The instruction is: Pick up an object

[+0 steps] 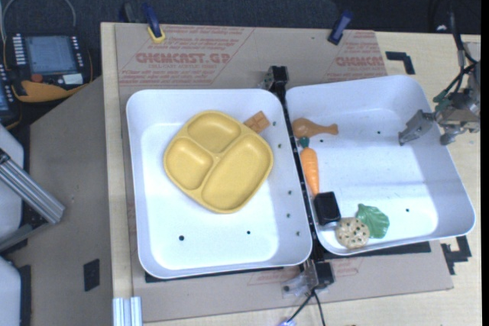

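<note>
The claw (432, 130) hangs at the far right edge of the right bin (397, 164), over bare white floor. Its two fingers look spread apart and there is nothing between them.

The things it could pick up all sit along the left side of that bin, well apart from the claw: a brown toy drumstick (312, 127), a carrot (309, 169) just below it, then a small black block (327, 208), a round cookie (351, 233) and a green leafy toy (374, 219) touching the cookie.

The left bin (153, 225) holds a yellow divided plate (218, 161), with a small brown block (257, 121) at its top edge.

I think the claw waits open so it can drop onto one toy next.
</note>
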You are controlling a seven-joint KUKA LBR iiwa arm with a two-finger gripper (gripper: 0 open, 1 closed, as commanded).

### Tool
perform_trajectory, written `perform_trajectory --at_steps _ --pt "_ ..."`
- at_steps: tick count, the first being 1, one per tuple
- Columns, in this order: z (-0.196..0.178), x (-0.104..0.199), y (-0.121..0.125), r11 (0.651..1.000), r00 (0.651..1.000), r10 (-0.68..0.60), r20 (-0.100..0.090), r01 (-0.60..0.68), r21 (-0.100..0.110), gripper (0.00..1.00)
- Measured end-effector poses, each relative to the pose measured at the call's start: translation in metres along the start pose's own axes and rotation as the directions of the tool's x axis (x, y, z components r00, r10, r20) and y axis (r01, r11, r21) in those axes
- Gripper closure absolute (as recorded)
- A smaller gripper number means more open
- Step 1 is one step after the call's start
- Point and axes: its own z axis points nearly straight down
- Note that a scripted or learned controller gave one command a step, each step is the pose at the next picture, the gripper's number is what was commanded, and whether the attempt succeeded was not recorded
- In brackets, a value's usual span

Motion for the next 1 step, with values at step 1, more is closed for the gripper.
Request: perform_trajectory --at_steps 1 --pt "-0.0085 0.0009 0.003 1.0 1.0 -0.004 0.004 0.004 -0.014 0.0"
